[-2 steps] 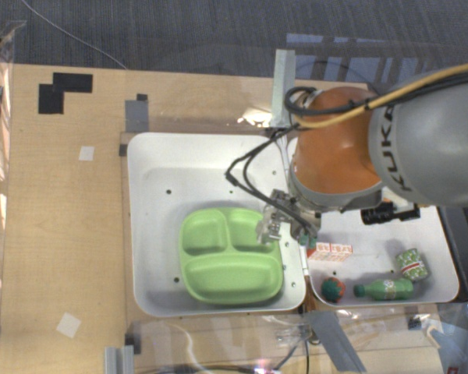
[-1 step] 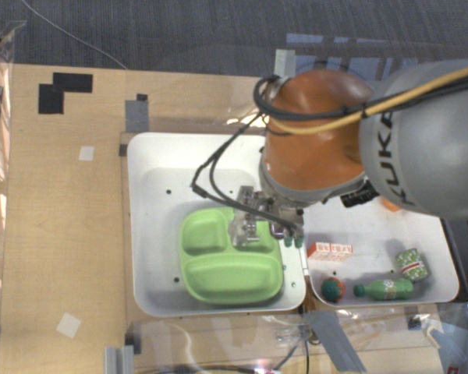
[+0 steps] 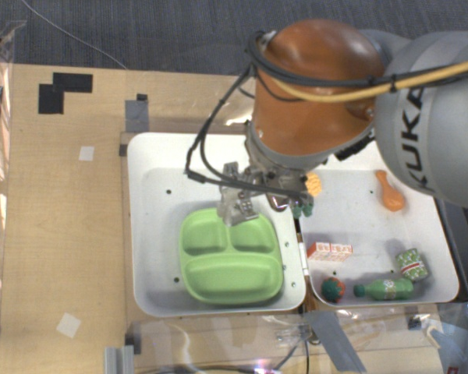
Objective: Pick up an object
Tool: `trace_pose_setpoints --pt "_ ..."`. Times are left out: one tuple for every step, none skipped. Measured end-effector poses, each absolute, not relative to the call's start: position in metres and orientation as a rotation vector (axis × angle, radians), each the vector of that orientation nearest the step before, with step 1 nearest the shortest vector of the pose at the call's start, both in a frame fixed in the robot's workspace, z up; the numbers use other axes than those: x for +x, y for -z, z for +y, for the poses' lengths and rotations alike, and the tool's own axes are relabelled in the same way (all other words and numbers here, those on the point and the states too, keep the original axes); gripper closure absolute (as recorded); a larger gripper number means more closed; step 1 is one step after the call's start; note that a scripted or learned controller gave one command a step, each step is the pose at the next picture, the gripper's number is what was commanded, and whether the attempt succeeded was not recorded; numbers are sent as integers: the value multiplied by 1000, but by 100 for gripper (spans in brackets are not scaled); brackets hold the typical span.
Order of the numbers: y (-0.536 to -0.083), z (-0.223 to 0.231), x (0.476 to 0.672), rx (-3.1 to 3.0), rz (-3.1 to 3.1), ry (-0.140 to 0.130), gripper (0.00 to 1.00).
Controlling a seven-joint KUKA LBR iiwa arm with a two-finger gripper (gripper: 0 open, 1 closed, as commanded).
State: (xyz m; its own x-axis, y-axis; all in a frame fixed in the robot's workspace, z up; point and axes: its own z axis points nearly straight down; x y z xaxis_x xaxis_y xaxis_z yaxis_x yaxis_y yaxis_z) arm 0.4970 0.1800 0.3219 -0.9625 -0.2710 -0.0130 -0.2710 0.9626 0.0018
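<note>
- My pincer (image 3: 239, 206) sits at frame centre, over the upper edge of the green divided tray (image 3: 231, 255) in the left bin (image 3: 152, 232).
- Finger spread: can't tell. The tips are a blurred grey-clear mass against the tray rim, and I can't make out anything gripped between them.
- The green divided tray lies flat in the lower middle of the left bin, two small compartments toward the top and one wide one below. Pincer tip overlaps the ridge between the two small ones; contact or hover unclear.
- My wrist, with the orange band (image 3: 320, 84), fills the upper centre and hides the top of both bins beneath it. Black cables loop down its left side toward the pincer.
- Right bin (image 3: 444, 279) has the loose items: orange piece (image 3: 391, 193) at upper right, small yellow-orange piece (image 3: 313, 184) just beside my wrist, red-and-white packet (image 3: 330, 251) near the divider, red-green ball (image 3: 332, 288) at the lower left corner, green bottle (image 3: 384, 288) lying on its side next to it, green-white can (image 3: 412, 264) above the bottle's right end.
- All right-bin items are well apart from the pincer.
</note>
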Motion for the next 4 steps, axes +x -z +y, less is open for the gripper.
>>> trace_pose_setpoints --pt "-257 131 498 226 3129 -3 100" --pt "-223 123 488 -248 3125 -3 100" --pt "-174 125 508 -1081 2945 -2 100" --pt "-186 60 504 -1660 2658 4 100"
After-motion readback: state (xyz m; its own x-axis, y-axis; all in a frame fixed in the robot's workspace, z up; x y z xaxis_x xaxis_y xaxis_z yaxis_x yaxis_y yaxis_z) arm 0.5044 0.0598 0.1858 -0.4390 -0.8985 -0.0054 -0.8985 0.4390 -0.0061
